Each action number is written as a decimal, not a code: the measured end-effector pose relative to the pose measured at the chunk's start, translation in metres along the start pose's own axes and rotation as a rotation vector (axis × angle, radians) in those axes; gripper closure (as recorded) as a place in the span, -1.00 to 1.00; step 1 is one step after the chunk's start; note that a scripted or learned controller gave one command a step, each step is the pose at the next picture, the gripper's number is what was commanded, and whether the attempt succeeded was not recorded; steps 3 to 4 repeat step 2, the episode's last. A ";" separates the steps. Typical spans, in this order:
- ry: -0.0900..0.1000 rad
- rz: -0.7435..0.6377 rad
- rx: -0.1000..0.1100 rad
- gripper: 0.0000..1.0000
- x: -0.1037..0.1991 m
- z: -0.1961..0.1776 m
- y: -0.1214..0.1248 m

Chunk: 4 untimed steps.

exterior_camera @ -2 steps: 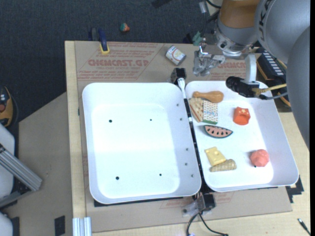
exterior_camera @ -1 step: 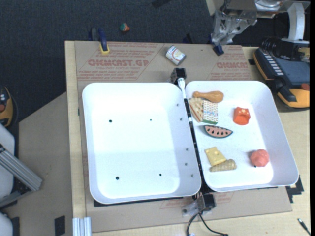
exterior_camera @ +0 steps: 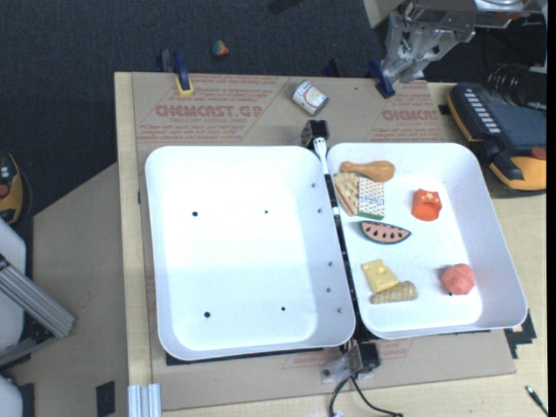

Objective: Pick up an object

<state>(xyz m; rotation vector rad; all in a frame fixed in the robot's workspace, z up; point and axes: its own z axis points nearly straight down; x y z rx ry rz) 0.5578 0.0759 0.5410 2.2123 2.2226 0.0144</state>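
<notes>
My gripper (exterior_camera: 408, 59) hangs high at the far right corner of the bench, beyond the far rim of the right bin (exterior_camera: 486, 233). It hangs over bare board with nothing under it, and from this slant I cannot tell how it is set.

From the overhead camera, every candidate lies toward me from the gripper, inside the right bin. The drumstick (exterior_camera: 369, 171) is nearest the gripper, just inside the far rim, its long axis running roughly along that rim. The cracker (exterior_camera: 360, 195) lies just on the near side of it, and the red piece (exterior_camera: 426, 204) sits apart, toward the bin's right wall. The watermelon slice (exterior_camera: 385, 232) lies mid-bin. I judge the drumstick the shortest reach, with the jaws closing across its length.
</notes>
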 end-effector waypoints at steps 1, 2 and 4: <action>-0.003 0.019 0.010 1.00 -0.116 0.003 -0.083; -0.003 0.004 0.007 1.00 -0.108 -0.007 -0.078; -0.003 0.004 0.007 1.00 -0.108 -0.007 -0.078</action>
